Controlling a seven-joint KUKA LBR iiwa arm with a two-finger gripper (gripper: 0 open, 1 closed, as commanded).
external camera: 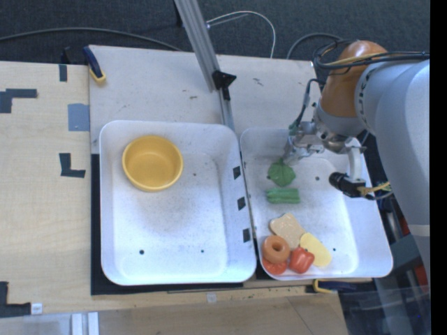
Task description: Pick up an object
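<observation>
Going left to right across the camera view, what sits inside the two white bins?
Round yellow plastic bowl in the left bin → in the right bin, orange ring-shaped toy doughnut → flat tan toy bread slice → pale yellow toy piece. The green toys and the red piece overlap these in order, so I omit them.

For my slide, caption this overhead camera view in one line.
Arm's claw poised over a green leafy toy in the right bin; yellow bowl in the left bin.
</observation>
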